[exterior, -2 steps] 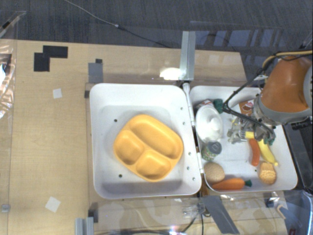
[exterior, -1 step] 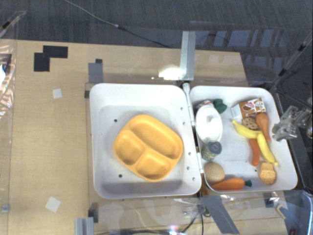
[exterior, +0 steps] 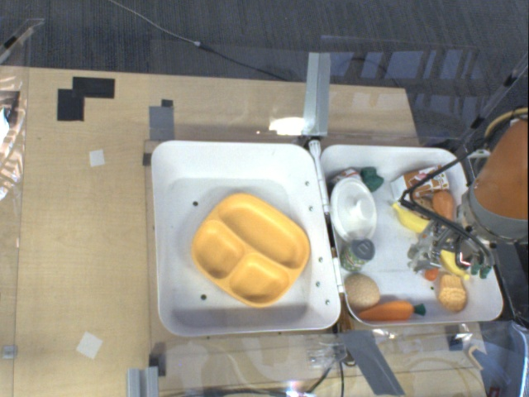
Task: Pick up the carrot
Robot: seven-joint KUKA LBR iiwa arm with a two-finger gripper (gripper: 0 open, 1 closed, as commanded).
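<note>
The carrot (exterior: 386, 310), orange with a small green tip at its right end, lies flat along the front wall of the right bin (exterior: 493, 308). My gripper (exterior: 433, 255) hangs low over the right part of that bin. It is above and to the right of the carrot, well apart from it, among small items. The grey arm with its orange band (exterior: 504, 184) comes in from the right and hides the bin's right side. Nothing shows as held.
The right bin also holds a white bowl (exterior: 354, 208), a small jar (exterior: 357, 254), a brown round item (exterior: 361, 290) touching the carrot's left end, a banana (exterior: 409, 218), a sausage (exterior: 445, 205) and a tan bun (exterior: 451, 293). A yellow divided plate (exterior: 250, 246) lies in the left bin (exterior: 178, 180).
</note>
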